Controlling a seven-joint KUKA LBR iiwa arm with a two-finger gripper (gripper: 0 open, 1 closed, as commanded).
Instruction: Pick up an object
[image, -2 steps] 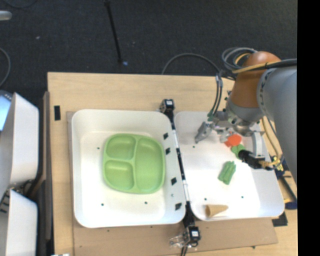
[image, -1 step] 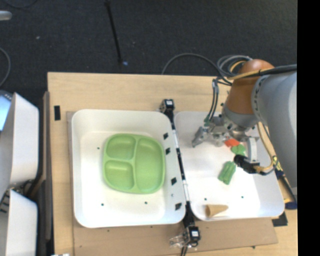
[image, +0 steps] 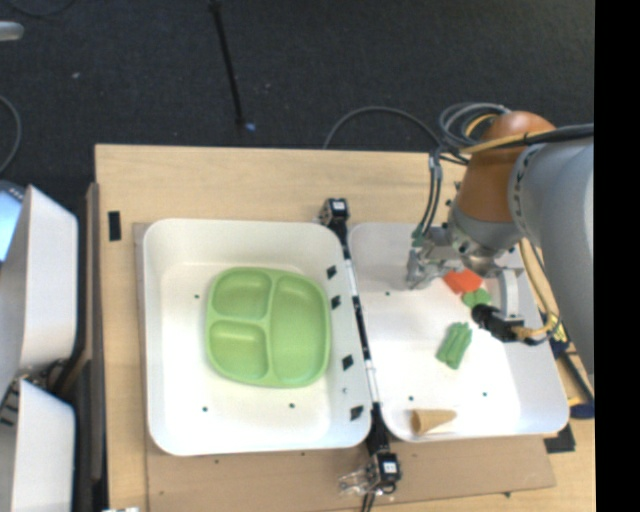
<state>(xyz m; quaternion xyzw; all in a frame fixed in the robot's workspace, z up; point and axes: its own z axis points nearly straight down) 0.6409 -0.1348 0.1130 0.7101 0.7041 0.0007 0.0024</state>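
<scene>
Two shallow white bins sit side by side on my pale wooden bench (image: 250, 180); nearest the bottom edge of the view, in the right bin (image: 530, 405), I see a small tan cone-shaped piece (image: 432, 421) lying on its side close to the front wall; a little farther back, near the middle of that bin, a green ridged block (image: 454, 345) lies tilted on the floor, apart from the cone; farther still, a small orange-red piece (image: 462, 281) and a small green piece (image: 476, 298) lie touching or nearly so, just under the arm's wrist. In the left bin (image: 170, 410) a light green plastic plate with three compartments (image: 268, 326) lies flat near the centre.

At the back of the right bin the grey arm with its orange band (image: 500, 170) reaches in from the right and bends downward, wrist pointing at the bin floor; the gripper (image: 422, 268) hangs low over the back left part of that bin, just left of the orange-red piece; from my seat I cannot tell how its tips stand, nor whether anything is between them; cables loop around the wrist.
</scene>
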